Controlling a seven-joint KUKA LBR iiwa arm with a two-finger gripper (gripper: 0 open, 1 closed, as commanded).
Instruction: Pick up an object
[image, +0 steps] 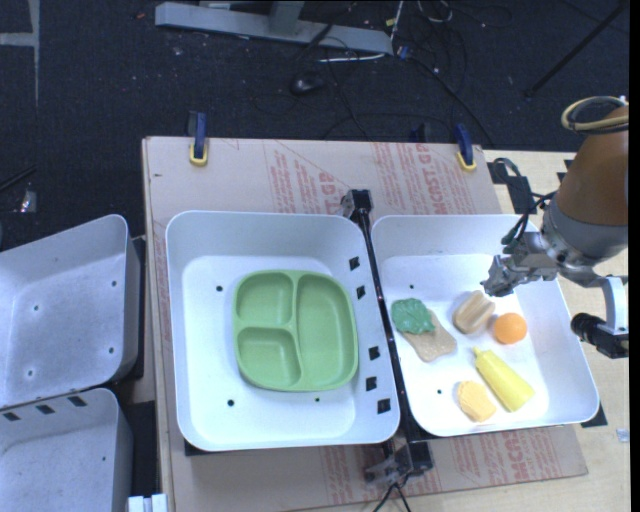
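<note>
While nothing sits between its fingers as far as this view shows, the hand (503, 275) hangs low over the right bin (575, 345), so I judge the pick as not yet made — the approach looks close to done, the grasp and the lift are left.

Going left to right: far to the hand's left, in the other bin (190, 330), a green divided tray (297, 330) lies flat and well apart from the hand. Nearer, down and to the hand's left, a green leafy piece (411, 316) rests touching a tan slab (431, 344). Just below the hand lies a beige bread-like roll (473, 312), the thing nearest to it and, I judge, the likely target. Further below are a small pale yellow piece (476, 401) and a longer yellow piece (503, 380) side by side. Down and a little to the hand's right sits an orange ball (510, 328), just beside the roll.

As for what is hard to read — the hand is a dark, tangled shape seen from above, and I cannot tell whether it stands wide or narrow, nor whether it already touches the roll. The arm (598, 190) is cut off at the right. The counter (300, 180) shows around both bins.
</note>
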